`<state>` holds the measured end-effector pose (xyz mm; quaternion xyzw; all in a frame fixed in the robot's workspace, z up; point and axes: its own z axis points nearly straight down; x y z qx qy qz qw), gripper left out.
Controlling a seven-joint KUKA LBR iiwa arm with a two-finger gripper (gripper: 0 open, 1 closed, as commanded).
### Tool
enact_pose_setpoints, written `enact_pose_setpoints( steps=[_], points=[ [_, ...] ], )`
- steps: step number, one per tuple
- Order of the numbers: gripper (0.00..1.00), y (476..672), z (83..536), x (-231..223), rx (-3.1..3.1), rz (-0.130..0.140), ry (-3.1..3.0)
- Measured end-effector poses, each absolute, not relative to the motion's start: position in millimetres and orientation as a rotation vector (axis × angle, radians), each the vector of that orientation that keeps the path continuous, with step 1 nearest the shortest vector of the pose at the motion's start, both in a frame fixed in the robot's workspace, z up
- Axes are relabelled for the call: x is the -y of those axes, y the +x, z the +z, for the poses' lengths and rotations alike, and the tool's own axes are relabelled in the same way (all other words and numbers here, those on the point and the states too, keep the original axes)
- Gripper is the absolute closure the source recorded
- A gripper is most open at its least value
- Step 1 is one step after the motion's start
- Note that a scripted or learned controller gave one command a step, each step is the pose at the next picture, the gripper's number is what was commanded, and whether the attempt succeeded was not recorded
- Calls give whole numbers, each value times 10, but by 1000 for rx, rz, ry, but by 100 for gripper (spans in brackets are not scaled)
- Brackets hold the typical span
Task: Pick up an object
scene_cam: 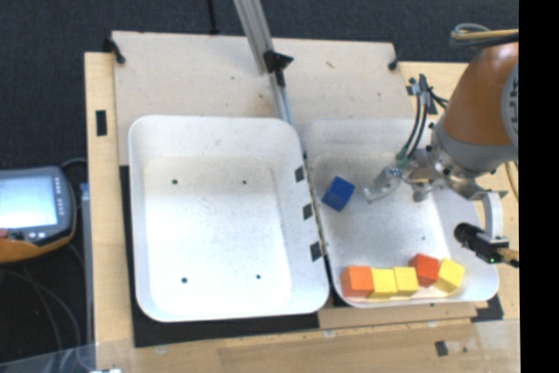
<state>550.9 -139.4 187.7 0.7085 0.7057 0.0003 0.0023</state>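
A small screen device (33,207) sits at the far left, off the counter (100,188). On the counter, the left white bin (140,188) lies beside the right white bin (349,140), their inner walls touching. A slanted metal rail (249,9) runs down from the top toward the seam between them.

In the right bin, a blue cube (338,193) rests near the left wall, tilted on the bare floor. Along the near wall runs a row of blocks: an orange block (357,279), two yellow blocks (395,281) touching it, a red-orange block (426,267) set slightly behind, and a tilted yellow block (451,274) at the right end.

The jaws (395,184) hang over the bin floor, right of the blue cube and apart from it, above the row. Whether they are spread or pressed together I cannot tell; nothing shows between them. The arm (480,113), grey with its orange band, enters from the right.
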Motion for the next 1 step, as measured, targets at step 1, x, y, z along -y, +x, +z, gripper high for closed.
enact_pose_setpoints(
  steps=[1],
  points=[
    [0,6027,1253,1243,-2203,22,2207]
  ],
)
